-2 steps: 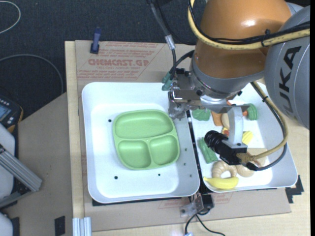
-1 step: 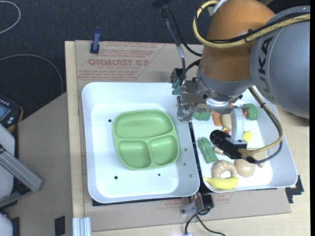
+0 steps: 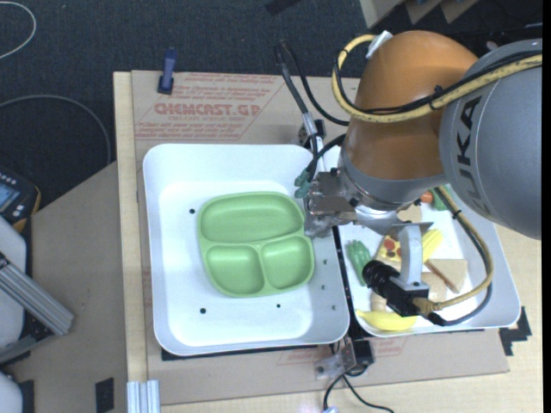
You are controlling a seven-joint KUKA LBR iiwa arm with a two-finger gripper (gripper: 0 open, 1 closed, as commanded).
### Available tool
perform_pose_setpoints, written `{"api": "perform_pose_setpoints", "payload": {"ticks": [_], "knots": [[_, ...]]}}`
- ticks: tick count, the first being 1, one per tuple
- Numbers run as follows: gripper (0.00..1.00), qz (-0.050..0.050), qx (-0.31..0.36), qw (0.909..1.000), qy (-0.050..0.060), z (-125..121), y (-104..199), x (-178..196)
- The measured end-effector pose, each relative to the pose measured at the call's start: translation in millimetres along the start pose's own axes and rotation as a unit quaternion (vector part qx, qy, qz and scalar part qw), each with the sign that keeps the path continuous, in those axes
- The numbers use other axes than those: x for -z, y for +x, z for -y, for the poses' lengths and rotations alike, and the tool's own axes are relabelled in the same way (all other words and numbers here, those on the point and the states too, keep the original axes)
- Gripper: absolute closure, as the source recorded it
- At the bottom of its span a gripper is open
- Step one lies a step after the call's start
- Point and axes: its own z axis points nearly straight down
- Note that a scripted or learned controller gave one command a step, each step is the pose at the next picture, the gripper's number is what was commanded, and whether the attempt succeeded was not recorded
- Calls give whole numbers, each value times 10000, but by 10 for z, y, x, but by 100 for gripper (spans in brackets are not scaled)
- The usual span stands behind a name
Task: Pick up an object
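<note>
My arm's orange-banded wrist (image 3: 405,101) hangs low over the right bin (image 3: 508,295) and covers most of it. The gripper (image 3: 372,215) sits under the wrist at the bin's left side, close to the wall between the bins. Around it lie toy foods: a green vegetable (image 3: 356,253), a pizza slice (image 3: 390,248), a sandwich wedge (image 3: 448,274), a yellow banana (image 3: 387,321) and a carrot (image 3: 435,199). Nothing shows as held.
The left bin (image 3: 172,188) holds a green divided plate (image 3: 256,242) in its middle. Both bins rest on a cardboard sheet (image 3: 207,101). A blue clip (image 3: 166,71) lies at the sheet's far left corner. Cables run behind the bins.
</note>
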Motion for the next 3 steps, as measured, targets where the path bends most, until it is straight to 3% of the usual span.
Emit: {"api": "perform_pose_setpoints", "payload": {"ticks": [1,2,3], "knots": [[100,-10,46,10000,12,37,1121,-395],[100,19,-14,10000,-14,-1053,1146,-950],[100,27,-46,10000,-55,-1892,358,-705]]}}
